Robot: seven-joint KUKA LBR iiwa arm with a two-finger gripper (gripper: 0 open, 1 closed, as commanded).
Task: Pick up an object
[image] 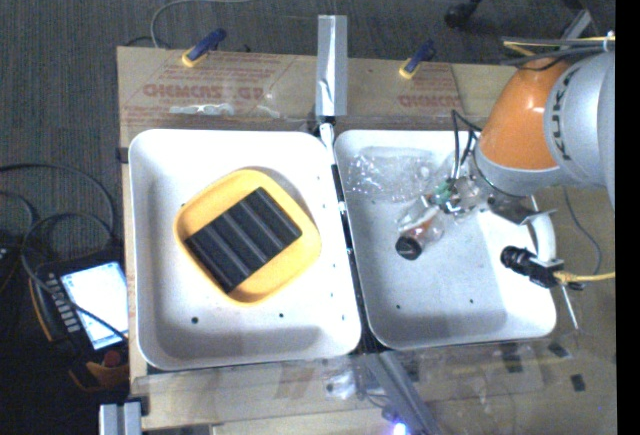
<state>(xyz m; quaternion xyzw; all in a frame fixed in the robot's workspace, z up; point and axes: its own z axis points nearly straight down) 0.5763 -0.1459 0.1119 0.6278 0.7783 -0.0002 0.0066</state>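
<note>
— Over on the arm's side of the table (pixel 240 88), what have we got?

— The pincer (pixel 412 241) is low in the right bin (pixel 450 313), angled down and toward the divider between the bins. Its dark tip sits close to the white floor.

— Spread or pressed together?

— Cannot tell from this angle; the tip reads as one dark blob.

— And something to pick?

— A crumpled clear plastic wrapper (pixel 385 173) lies just beyond the pincer, toward the bin's far corner by the divider. Near, but I can't say touching. Nothing visible between the pincer's tips.

— Other side of the divider?

— A yellow tray with a black ribbed insert (pixel 248 235) sits tilted in the left bin (pixel 160 323), well apart from the pincer.

— Anything behind the pincer?

— A small black fitting on a yellow cable (pixel 525 261), near the right bin's outer wall, on the arm (pixel 545 123) side.
</note>
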